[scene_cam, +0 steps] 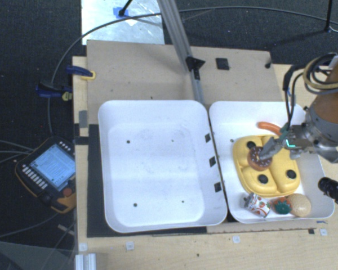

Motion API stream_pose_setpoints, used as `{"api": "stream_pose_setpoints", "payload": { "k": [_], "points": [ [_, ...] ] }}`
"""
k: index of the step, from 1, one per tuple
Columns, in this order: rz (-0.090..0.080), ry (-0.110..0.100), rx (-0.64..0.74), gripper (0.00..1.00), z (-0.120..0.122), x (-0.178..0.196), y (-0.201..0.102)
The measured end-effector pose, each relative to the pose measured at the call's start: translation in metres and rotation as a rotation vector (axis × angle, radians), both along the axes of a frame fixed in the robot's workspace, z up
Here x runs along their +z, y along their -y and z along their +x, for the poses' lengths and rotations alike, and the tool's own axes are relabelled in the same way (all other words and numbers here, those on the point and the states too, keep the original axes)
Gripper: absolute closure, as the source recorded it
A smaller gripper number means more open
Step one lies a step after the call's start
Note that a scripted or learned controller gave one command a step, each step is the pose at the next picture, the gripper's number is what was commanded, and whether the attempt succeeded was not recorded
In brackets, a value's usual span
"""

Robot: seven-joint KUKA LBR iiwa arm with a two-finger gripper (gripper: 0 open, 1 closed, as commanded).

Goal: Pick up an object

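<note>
Camera view is showing the gripper [263,157] hovering over a yellow tray [268,170] in the right bin [318,204]; its opening I cannot tell. Tray looks rigid, light, slick; rim seems best.

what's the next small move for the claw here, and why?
Probably a short straight descent, then close. The claw sits over a brown ring-shaped piece on the yellow tray in the right bin, and nothing shows between its fingers yet. A sideways move would likely lose that alignment.
</note>
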State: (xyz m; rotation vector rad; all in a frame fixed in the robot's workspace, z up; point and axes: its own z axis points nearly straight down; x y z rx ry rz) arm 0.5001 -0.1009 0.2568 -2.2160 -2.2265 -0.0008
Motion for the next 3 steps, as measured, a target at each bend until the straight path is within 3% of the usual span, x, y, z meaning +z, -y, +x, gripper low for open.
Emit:
{"api": "stream_pose_setpoints", "payload": {
  "k": [1, 3],
  "points": [
    [0.000, 0.002, 0.000, 0.00, 0.000, 0.001, 0.000],
    [0.000, -0.005, -0.004, 0.00, -0.001, -0.100, 0.004]
  ]
}}
